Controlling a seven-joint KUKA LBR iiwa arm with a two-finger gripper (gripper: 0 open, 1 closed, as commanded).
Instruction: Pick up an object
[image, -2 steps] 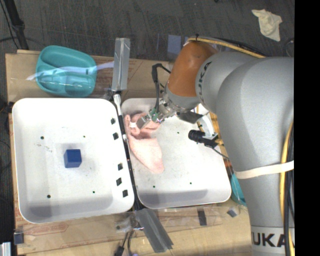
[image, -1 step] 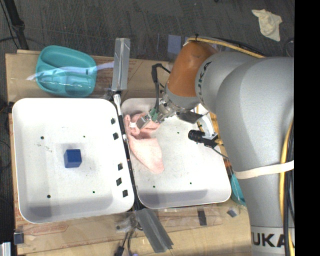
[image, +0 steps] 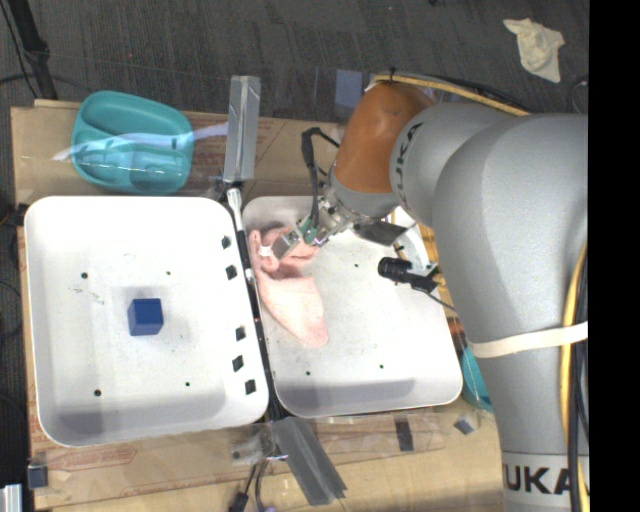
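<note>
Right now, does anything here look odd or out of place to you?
Mostly the crumpled cloth lying on the dark floor beyond the bench. The pink rag in the right bin lies rumpled against its left wall, under the gripper.

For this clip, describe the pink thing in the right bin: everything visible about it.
The pink cloth looks like soft, limp fabric, pale pink, crumpled at its top end and spreading flatter toward the bin's middle. It lies on the floor of the right bin, close along the bin's left wall. The gripper is down at its bunched upper end; whether it has hold of the cloth is unclear.
</note>
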